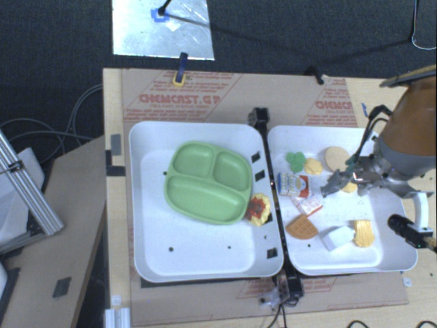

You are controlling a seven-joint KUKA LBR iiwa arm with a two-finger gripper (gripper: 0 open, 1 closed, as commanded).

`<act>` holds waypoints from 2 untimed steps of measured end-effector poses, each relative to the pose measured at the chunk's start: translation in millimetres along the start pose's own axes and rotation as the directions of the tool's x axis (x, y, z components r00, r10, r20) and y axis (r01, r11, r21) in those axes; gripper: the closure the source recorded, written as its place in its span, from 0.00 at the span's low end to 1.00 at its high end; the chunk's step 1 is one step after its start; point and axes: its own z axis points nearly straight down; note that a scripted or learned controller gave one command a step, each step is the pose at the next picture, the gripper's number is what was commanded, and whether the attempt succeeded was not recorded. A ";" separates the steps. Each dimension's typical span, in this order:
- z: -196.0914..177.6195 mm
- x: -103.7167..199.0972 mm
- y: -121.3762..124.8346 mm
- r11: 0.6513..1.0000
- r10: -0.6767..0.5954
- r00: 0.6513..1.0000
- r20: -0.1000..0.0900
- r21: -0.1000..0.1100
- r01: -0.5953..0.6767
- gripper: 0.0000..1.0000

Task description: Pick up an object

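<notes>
Hovering over your right bin (382,262), the gripper (339,181) | fingers: honestly can't tell if they're spread or pinched | nearest grabs: snack packet (295,184) at 9 o'clock, tan cookie (335,158) at 12 | green tray (208,182) in left bin (147,203)

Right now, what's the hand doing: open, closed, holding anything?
Hand: low over the right bin, among the small food items; open or closed cannot be told, and nothing is visibly held.
</notes>
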 end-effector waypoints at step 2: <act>91.1 6.0 -0.2 1.000 -0.001 1.000 -0.003 -0.005 0.001 0.00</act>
